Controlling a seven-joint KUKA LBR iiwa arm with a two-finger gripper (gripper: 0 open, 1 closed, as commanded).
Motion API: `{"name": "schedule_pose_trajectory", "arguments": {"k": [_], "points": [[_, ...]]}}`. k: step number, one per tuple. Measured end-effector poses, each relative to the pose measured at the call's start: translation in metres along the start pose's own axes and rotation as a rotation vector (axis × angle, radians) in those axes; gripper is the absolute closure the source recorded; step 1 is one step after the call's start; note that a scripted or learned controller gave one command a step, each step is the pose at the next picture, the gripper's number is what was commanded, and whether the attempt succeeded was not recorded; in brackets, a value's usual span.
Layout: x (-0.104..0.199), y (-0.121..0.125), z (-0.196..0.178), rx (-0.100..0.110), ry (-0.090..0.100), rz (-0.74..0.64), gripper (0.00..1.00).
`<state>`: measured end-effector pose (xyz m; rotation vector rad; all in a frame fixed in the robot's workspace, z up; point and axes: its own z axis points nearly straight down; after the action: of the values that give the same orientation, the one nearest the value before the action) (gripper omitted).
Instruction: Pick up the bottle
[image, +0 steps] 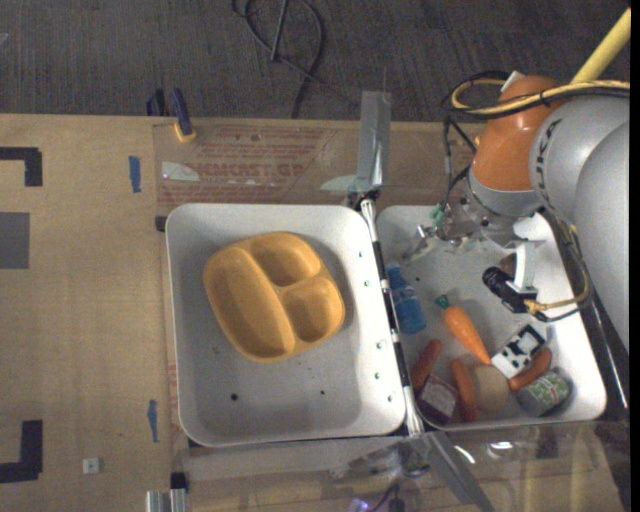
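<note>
Dark carpeted floor with looping black cables is showing beyond a plywood desk (90, 300), where two shallow white bins are sitting side by side under the fixed overhead camera. Lying in the left bin (200, 400) is a yellow divided dish (274, 295), its compartments facing up.

Crowding the right bin (590, 395) is a jumble of small goods: a blue bottle (405, 303) is lying on its side against the left wall, just beside the divider between the bins, with a toy carrot (466, 333) near it on the right. Two reddish sausage-shaped pieces (428, 362), a dark round container (438, 398), a beige block (490, 388), a black-and-white patterned card (520, 347) and a small green-grey can (545, 392) are gathering along the near wall.

Reaching in from the right, the grey arm with its orange band (510, 150) is hanging over the far end of the right bin. Its pincer (448, 232) is hovering near the bin's far left corner, above and apart from the bottle; whether it is spread or closed cannot be told, and nothing is showing in it.

Judged from this, the pick is not yet made: the bottle is resting untouched, and descent, closing and lifting are all remaining. Translucent blue with a paler cap end, the bottle is looking small and slim.
</note>
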<state>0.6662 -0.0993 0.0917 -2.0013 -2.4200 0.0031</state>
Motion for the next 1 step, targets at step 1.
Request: {"name": "schedule_pose_trajectory", "arguments": {"k": [1], "points": [[-0.0001, -0.0004, -0.0064, 0.003, 0.001, 0.001, 1.00]]}}
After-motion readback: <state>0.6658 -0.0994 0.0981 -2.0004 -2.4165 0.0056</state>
